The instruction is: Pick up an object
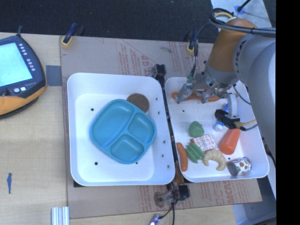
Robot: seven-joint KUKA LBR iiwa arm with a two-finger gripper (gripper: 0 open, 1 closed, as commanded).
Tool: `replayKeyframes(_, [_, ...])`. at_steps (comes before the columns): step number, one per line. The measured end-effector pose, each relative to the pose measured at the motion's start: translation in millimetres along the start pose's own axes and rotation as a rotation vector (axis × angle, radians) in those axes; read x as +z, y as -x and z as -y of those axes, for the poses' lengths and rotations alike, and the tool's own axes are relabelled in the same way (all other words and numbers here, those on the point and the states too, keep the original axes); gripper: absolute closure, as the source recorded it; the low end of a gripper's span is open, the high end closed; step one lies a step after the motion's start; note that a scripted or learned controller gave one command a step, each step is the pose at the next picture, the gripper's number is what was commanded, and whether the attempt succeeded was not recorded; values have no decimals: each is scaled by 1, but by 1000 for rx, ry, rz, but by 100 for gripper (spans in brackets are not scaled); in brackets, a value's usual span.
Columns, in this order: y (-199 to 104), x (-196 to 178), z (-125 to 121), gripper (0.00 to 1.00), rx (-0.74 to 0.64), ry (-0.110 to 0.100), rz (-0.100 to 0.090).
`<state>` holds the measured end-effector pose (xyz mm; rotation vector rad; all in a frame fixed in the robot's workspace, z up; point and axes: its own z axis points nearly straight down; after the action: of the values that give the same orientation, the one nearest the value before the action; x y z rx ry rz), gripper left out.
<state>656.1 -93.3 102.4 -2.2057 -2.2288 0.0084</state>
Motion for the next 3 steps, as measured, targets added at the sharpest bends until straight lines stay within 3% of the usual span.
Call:
replayKeyframes(1, [1,10,0,0,4,3,1])
replayKeyframes(2, [1,0,0,100,1,0,0])
replayKeyframes(3, [1,0,0,0,0,0,0])
